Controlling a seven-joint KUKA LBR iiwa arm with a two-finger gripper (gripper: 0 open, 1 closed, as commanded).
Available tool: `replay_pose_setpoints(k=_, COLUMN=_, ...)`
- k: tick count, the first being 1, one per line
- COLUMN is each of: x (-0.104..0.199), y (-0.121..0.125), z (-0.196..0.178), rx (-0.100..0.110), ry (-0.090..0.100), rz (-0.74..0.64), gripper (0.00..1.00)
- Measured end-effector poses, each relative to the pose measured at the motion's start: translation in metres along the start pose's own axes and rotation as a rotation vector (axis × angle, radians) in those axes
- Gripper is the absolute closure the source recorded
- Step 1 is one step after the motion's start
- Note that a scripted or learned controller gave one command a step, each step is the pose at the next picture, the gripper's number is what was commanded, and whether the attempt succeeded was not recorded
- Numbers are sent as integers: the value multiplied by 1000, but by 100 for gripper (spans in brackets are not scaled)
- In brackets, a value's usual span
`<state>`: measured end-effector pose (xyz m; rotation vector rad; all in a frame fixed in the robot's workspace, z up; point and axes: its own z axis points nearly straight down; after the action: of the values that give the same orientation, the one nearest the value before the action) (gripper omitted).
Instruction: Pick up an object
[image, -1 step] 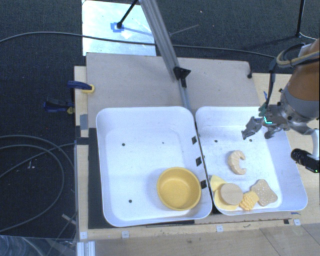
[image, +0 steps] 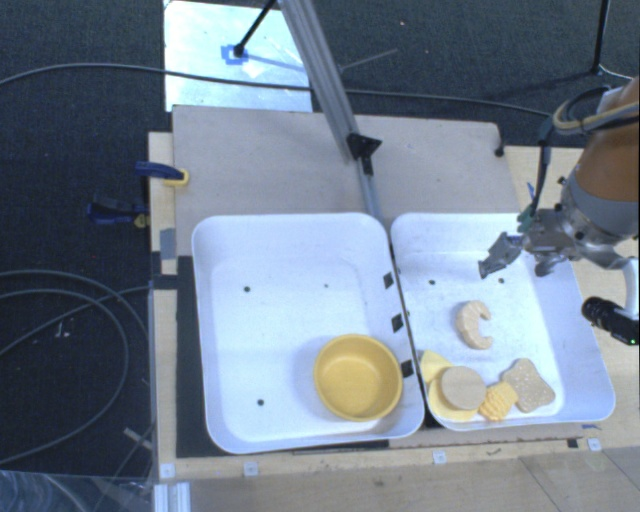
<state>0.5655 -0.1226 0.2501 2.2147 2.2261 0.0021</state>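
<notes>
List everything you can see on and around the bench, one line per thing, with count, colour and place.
bins: 2, white, side by side on the bench.
bowl: 1, yellow, near front right corner of the left bin.
croissant-shaped piece: 1, pale tan, middle of the right bin.
round flat piece: 1, beige, front of the right bin, lying on a yellow piece.
yellow piece: 1, yellow, front left corner of the right bin.
waffle-like piece: 1, orange-yellow, front of the right bin.
bread-shaped piece: 1, tan, front right of the right bin.
clamp: 1, blue and yellow, bench's left edge.
cables: several, dark, floor at left.
gripper: 1, grey, above the right bin's back part, nothing between its fingers.
</notes>
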Motion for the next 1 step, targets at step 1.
replay_pose_setpoints(k=1, x=7, y=7, z=55, rx=5, ry=0, rz=-1, gripper=0)
